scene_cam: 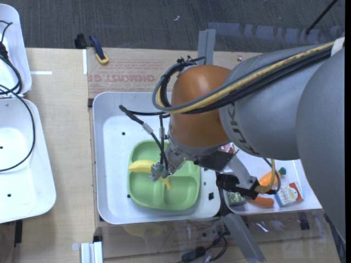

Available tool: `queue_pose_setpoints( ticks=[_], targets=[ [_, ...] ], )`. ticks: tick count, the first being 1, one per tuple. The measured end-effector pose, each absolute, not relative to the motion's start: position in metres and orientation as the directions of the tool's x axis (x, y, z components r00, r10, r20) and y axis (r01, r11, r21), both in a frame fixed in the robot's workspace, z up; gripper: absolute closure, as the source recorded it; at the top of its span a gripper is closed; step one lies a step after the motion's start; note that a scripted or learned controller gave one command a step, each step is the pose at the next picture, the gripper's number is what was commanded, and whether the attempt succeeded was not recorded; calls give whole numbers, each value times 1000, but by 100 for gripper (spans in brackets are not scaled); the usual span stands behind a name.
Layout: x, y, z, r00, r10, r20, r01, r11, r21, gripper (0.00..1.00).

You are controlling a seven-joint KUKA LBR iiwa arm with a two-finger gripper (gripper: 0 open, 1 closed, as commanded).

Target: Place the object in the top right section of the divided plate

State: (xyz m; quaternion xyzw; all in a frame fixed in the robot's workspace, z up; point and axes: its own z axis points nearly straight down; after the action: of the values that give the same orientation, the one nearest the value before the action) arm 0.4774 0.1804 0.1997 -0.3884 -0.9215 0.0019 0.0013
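Overhead: a pale wooden bench (66,147) against dark grey carpet (142,10) at twelve o'clock, with a brown cardboard sheet (131,73) laid under the nearer bin. Two shallow white bins side by side: left bin (22,190) at nine o'clock, crossed by a black cable (16,75); right bin (109,147) at centre. Inside the right bin, toward six o'clock, a green divided plate (181,193). On the plate's nine o'clock side, a yellow banana-shaped object (141,166), one end right beside the gripper (160,173). Grey arm (285,108) with orange band (200,106) looming in from three o'clock, gripper low over the plate's middle; fingers too small and dark for judging a grasp. Small colourful items (274,193) at four o'clock outside the bin.
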Motion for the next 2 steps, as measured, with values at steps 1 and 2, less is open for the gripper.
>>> queue_pose_setpoints(
  ticks=[1,2],
  targets=[
    [478,74,191,-788,616,1,616,788,-2,100],
    [576,36,200,-843,539,0,539,843,-1,100]
  ],
)
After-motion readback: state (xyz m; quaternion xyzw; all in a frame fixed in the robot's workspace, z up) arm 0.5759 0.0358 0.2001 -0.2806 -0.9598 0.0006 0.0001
